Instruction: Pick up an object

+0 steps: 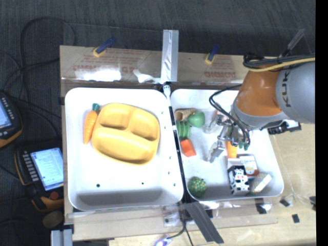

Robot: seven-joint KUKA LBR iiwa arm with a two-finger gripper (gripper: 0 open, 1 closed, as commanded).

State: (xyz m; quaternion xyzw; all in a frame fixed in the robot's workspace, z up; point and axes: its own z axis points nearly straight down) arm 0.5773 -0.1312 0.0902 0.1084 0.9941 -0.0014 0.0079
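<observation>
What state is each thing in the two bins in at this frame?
yellow tray: lying flat in the left bin
carrot: lying beside the tray's left edge
green ball: resting at the right bin's front left
gripper: low over the right bin's middle, nothing seen held
black-and-white box: lying at the right bin's front

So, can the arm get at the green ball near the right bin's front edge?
Probably yes: the green ball lies alone, nothing on it, and the pincer hangs in the same bin.

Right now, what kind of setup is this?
Likely a lab bin-picking test bench: a grey-and-orange robot arm over two shallow white bins, toy food such as a plastic orange carrot, and a teach pendant on the carpet.
</observation>
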